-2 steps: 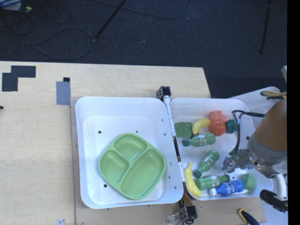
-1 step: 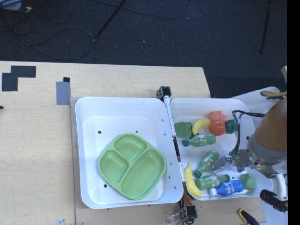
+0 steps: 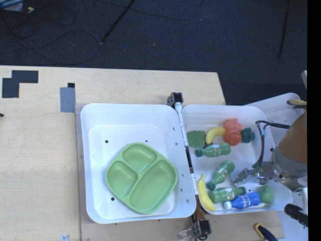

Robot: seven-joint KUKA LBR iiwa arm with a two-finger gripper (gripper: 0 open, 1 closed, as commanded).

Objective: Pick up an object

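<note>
Camera view — claw [image 3: 247, 175] seemingly beside green bottle [image 3: 221, 174].

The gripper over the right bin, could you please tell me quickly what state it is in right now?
Gripper: low over the green bottles in the right bin; grip state cannot be told.

robotics lab | plywood bench [image 3: 40, 149] bearing two white bins [image 3: 93, 134] | loose cables [image 3: 60, 29] on dark carpet [image 3: 200, 34] at far side | robot arm [image 3: 296, 144] at right
</note>
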